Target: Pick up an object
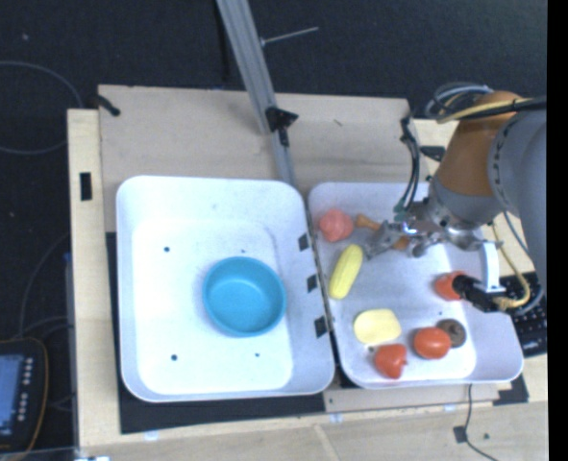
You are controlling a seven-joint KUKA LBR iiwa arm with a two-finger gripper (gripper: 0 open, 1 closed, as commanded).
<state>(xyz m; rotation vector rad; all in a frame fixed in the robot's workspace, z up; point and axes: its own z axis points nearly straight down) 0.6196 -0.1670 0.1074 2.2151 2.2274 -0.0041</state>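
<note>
Bench (197, 133): pale board, bearing two shallow white bins side by side.

Near edge, right bin (490, 368):
- Red fruit-shaped piece (390, 360), lowest in the bin, just below and touching the edge of the pale yellow block (377, 326).
- Orange-red round piece (432, 343), just right of the red one.
- Small dark brown round piece (452, 331), touching the orange-red one on its upper right.

Near edge, left bin (149, 257):
- Blue bowl (244, 296), upright, open side up, standing slightly right of the bin's middle, apart from every wall.

Middle of right bin:
- Yellow long piece (345, 271), like a corn cob or banana, lying tilted near the bin's left wall.
- Red round piece (449, 285) toward the right wall, partly covered by a black part of the arm's fittings.

Far part of right bin:
- Pink round piece (335, 225) in the upper left corner.
- Small orange piece (365, 223), just right of the pink one.
- Gripper (399, 239), low over the bin floor, just right of the small orange piece and above the yellow long piece. Whether the fingers are wide or narrow cannot be told; nothing is seen between them.

Behind: grey arm (519, 176) with orange band, entering from the right; a grey metal pole (250, 60) slanting up past the bench's far edge.
</note>
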